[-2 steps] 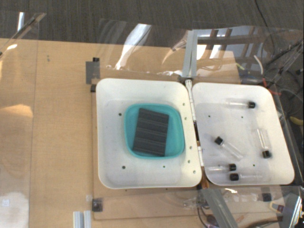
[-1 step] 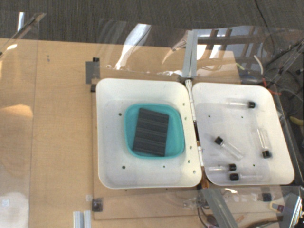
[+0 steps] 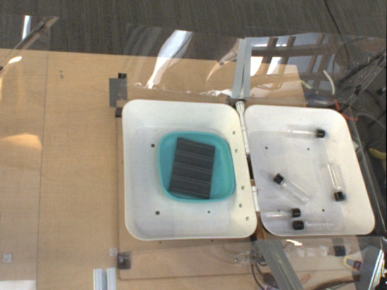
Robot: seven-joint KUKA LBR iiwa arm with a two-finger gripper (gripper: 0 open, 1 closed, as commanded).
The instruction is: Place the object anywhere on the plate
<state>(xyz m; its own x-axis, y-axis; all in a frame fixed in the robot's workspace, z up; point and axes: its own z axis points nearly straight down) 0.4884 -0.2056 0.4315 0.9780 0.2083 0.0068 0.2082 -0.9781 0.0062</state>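
Observation:
A teal square plate point(image 3: 225, 173) sits in the middle of the left white bin point(image 3: 139, 162). A dark grey ribbed rectangular block point(image 3: 192, 167) lies flat on the plate, slightly tilted, fully within its rim. In the right white bin point(image 3: 357, 162) lie several clear vials with black caps: one near the top point(image 3: 307, 132), one at the right point(image 3: 335, 182), one in the middle point(image 3: 289, 186), and others along the bottom edge point(image 3: 284, 213).
Both bins sit side by side on a wooden bench, split by a narrow divider point(image 3: 247, 162). A metal frame post point(image 3: 242, 65) rises behind them. Cables point(image 3: 363, 77) cluster at the far right.

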